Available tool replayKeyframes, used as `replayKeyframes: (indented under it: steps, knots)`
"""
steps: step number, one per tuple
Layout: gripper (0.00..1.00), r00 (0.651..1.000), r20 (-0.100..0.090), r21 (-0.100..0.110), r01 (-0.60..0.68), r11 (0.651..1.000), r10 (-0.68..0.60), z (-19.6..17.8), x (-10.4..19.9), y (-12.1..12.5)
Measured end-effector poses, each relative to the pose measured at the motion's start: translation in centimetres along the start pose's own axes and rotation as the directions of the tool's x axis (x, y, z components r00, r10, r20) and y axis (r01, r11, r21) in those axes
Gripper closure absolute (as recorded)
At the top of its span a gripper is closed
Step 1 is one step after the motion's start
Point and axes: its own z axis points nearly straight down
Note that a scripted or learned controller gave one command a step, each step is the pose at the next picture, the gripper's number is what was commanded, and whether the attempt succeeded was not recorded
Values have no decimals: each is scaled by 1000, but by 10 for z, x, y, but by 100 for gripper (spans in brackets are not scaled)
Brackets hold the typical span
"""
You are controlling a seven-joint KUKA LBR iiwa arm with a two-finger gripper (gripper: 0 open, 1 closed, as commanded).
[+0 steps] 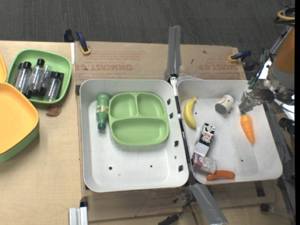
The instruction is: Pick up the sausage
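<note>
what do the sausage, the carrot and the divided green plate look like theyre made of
Sausage: probably toy plastic or rubber, with an even orange-red, smooth skin. Carrot: likely plastic too, uniform orange with a faint sheen. Divided green plate: moulded plastic by its look, matte, with rounded raised ridges between its compartments.

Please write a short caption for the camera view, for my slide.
Gripper poised above the carrot in the right bin; the sausage lies untouched at the bin's near edge.

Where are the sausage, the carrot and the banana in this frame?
sausage (221,175): camera view, middle of its length.
carrot (247,128): camera view, middle of its orange body.
banana (190,112): camera view, middle of its curve.
</note>
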Motion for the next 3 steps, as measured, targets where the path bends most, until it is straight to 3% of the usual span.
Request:
replayKeyframes:
  steps: [3]
  knots:
    - [100, 1000, 3, 4, 0, 1000, 0, -24, -6, -1]
